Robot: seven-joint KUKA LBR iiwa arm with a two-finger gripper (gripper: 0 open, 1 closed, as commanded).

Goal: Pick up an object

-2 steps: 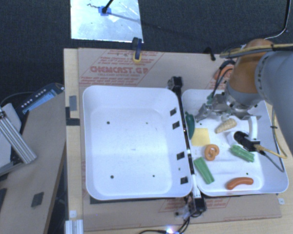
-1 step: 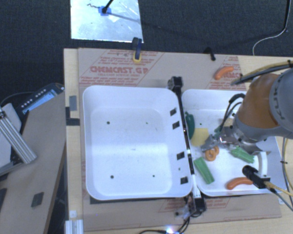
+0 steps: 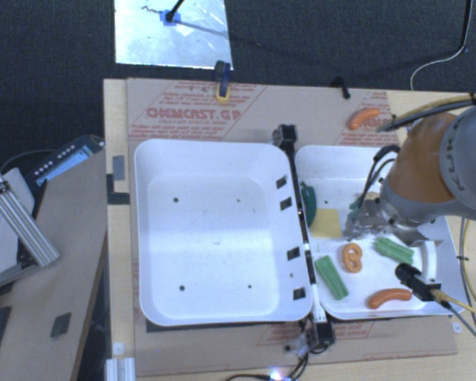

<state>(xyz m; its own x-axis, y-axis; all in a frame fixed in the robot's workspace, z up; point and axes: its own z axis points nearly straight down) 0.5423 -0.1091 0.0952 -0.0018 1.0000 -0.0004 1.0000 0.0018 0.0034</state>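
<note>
floor (image 3: 47, 54): dark carpet | bench (image 3: 246, 105): pale board | floor panel (image 3: 170, 22): shiny sheet

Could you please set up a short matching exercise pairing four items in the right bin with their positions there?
Things:
1. yellow square
2. orange ring
3. orange sausage
4. long green block

Places:
A. near the bin's front right corner
B. by the divider between the bins, towards the front
C. middle of the bin, between the two green pieces
D. by the divider, further back, beside a dark green piece

Pairs: 1-D, 2-C, 3-A, 4-B
</note>
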